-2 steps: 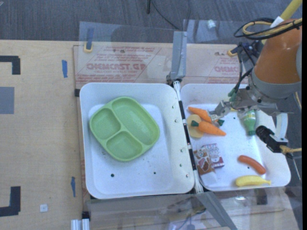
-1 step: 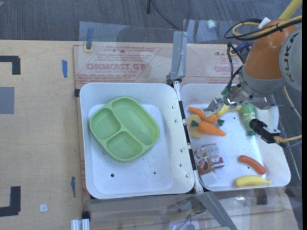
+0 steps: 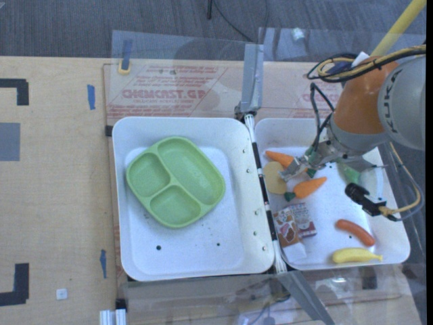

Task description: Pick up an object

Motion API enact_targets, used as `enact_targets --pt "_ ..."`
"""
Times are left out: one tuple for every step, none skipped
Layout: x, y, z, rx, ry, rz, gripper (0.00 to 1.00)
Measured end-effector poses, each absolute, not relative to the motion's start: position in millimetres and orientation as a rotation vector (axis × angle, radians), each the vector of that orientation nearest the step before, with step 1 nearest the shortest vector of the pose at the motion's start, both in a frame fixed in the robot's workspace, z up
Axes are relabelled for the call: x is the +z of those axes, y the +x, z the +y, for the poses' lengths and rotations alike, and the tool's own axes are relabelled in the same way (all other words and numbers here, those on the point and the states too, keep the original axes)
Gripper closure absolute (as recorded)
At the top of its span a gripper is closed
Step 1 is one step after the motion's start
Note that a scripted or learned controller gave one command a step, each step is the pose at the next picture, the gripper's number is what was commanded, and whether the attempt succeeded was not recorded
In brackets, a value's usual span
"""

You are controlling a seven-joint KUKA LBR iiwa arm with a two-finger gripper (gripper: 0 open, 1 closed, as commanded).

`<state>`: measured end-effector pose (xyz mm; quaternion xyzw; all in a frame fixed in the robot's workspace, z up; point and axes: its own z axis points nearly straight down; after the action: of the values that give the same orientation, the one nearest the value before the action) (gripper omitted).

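Note:
My gripper hangs low in the right bin, near its left side. It sits between two orange carrots: one just up and left of it, the other just below it, lying at a slant with its green end to the left. A pale tan disc lies directly left of the gripper. Nothing can be made out in the gripper.
The right bin also holds a red and white snack packet, a red sausage, a yellow banana and a green piece under the arm. A green divided plate lies in the left bin.

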<state>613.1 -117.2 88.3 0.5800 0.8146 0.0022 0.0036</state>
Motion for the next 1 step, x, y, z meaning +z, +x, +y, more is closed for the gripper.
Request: enact_targets --pt "100.5 614.7 -121.6 0.009 1.820 2.540 1.00"
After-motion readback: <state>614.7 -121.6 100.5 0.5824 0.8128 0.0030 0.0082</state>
